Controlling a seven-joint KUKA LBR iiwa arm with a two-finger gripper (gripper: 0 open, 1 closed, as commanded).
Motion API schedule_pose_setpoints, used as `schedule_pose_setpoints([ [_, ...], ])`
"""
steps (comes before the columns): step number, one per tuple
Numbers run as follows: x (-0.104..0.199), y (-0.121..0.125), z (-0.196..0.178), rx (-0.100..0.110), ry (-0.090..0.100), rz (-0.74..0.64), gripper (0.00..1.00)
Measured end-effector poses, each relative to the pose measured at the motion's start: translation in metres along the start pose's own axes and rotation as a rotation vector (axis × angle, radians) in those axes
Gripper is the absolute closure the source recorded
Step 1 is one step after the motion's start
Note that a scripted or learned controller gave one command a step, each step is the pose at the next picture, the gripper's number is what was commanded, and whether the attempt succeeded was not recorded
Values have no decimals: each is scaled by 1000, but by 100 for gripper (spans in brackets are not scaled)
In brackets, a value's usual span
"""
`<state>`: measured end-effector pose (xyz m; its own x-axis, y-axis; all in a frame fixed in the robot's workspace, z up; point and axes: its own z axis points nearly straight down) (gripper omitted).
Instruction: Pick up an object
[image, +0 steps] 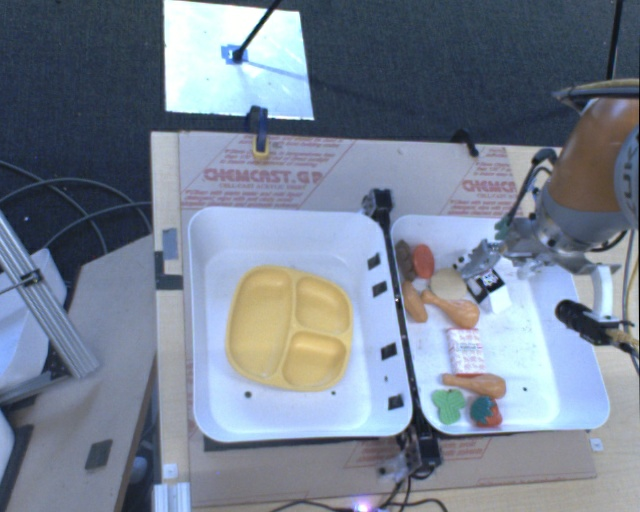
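My gripper (482, 274) hangs over the upper middle of the right bin (575, 370), reaching in from the right. Just left of it and below lie a cream round piece (446, 284) and a tan drumstick (452, 310). A red piece (424, 261) and a brown piece (404, 258) lie near the bin's left wall, with a small orange piece (414, 304) beneath them. Lower down are a pink and white packet (465, 351), an orange drumstick (476, 383), a green toy (449, 404) and a red and teal toy (486, 411).
The left bin (215, 250) holds a yellow divided tray (290, 327). A black clip strip (385, 300) runs between the bins. The arm's grey body and orange band (590, 160) stand over the right bin's far right corner.
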<state>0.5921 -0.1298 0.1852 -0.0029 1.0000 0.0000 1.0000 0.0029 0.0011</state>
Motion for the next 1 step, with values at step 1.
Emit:
schedule_pose_setpoints([
  [1, 4, -15, 106, 7, 2, 3, 0],
])
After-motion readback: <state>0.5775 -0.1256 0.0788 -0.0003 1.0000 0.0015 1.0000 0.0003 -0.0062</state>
